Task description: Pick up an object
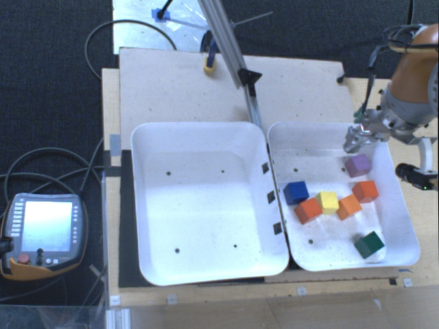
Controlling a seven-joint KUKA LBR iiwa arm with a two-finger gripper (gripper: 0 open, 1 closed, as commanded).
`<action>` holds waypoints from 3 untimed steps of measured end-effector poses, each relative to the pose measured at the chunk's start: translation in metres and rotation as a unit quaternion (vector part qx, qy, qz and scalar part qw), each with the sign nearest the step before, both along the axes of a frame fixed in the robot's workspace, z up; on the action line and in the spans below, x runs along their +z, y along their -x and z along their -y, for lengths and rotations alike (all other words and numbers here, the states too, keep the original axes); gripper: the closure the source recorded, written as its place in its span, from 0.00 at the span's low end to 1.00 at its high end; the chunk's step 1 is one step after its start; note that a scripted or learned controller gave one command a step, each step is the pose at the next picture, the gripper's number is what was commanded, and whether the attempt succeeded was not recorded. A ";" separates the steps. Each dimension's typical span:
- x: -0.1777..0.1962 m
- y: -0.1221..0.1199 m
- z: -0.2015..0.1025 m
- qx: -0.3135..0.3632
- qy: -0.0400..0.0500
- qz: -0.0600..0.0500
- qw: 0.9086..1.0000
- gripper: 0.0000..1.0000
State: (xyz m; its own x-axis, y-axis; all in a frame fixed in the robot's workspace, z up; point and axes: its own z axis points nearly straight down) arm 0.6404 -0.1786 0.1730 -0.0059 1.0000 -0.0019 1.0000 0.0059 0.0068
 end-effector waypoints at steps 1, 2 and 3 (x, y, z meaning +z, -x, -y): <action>0.061 0.003 -0.007 0.000 0.000 0.001 1.000 1.00; 0.076 0.002 -0.007 0.000 0.000 -0.001 1.000 1.00; 0.066 0.001 -0.065 0.002 -0.002 -0.003 1.000 1.00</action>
